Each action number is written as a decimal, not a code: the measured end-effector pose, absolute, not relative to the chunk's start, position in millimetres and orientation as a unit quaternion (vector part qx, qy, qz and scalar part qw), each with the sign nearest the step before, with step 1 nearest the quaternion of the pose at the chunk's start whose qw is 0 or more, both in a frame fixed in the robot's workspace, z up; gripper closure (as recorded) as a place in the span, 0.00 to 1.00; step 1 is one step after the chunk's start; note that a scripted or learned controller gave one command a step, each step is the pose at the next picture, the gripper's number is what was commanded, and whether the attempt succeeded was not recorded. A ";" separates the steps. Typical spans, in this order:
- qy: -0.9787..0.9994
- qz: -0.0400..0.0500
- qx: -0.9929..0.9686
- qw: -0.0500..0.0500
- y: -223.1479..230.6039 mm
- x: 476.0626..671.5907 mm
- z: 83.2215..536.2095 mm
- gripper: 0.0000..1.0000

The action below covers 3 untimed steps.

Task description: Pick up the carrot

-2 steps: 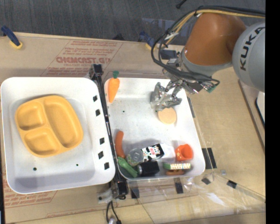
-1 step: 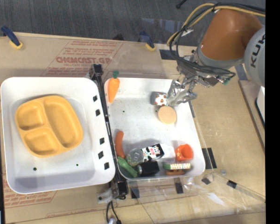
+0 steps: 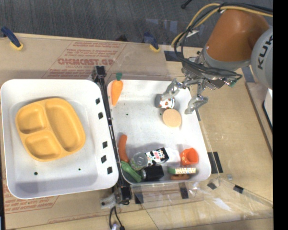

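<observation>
The carrot (image 3: pixel 115 91) lies at the far left corner of the right bin (image 3: pixel 197 116), just beside the divider between the two bins, its green top pointing away from the camera. Nothing touches it, so the pick has not begun.

The tool (image 3: pixel 182 99) hangs over the far right part of the same bin, well apart from the carrot. Its two fingers are spread open and hold nothing; a small round tan disc (image 3: pixel 172 118) sits just below them on the bin floor, and a little grey-and-white object (image 3: pixel 165 101) lies next to the left finger.

The near end of the right bin holds a cluster of other items: an orange-red piece (image 3: pixel 122 147), a black-and-white carton (image 3: pixel 156 155), an orange cup (image 3: pixel 189 156). The left bin (image 3: pixel 19 176) holds a yellow divided tray (image 3: pixel 50 128).

What remains, by my reading, is nearly everything: cross the bin to the carrot, come down over it, close and lift.
</observation>
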<state>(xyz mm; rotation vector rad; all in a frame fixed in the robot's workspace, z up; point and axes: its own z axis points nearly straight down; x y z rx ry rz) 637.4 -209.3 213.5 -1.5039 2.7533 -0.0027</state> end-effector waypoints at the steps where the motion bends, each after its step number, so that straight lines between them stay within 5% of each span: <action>1: 0.751 -0.007 -0.660 0.006 -209.5 635.4 102.2 0.00; 2: 0.764 -0.002 -0.646 0.005 -113.1 653.1 96.9 0.00; 3: 0.869 -0.004 -0.496 0.006 -120.4 661.0 98.3 0.00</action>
